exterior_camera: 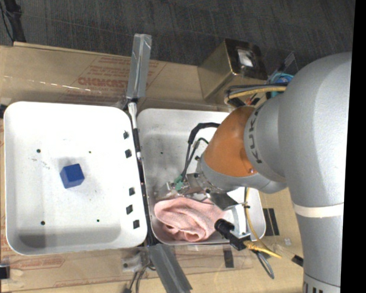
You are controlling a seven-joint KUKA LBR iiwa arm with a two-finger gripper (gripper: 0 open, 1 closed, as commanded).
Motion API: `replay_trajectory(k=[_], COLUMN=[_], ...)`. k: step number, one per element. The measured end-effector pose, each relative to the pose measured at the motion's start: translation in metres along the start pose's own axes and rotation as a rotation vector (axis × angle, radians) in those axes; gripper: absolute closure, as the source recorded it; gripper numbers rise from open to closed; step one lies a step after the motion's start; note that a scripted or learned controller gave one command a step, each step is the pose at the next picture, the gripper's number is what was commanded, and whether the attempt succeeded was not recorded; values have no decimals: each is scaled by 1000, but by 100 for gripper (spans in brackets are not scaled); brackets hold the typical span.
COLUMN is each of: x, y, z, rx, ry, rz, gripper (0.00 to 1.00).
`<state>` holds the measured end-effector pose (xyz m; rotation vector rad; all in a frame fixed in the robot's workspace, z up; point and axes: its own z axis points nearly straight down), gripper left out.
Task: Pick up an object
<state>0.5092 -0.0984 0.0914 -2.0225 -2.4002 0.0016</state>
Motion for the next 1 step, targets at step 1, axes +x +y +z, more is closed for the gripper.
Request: replay_trajectory(k=[1], x=[-6], y=[-34], z=[0], rx=[-1], ry=[1], rz=[-111], gripper=[0])
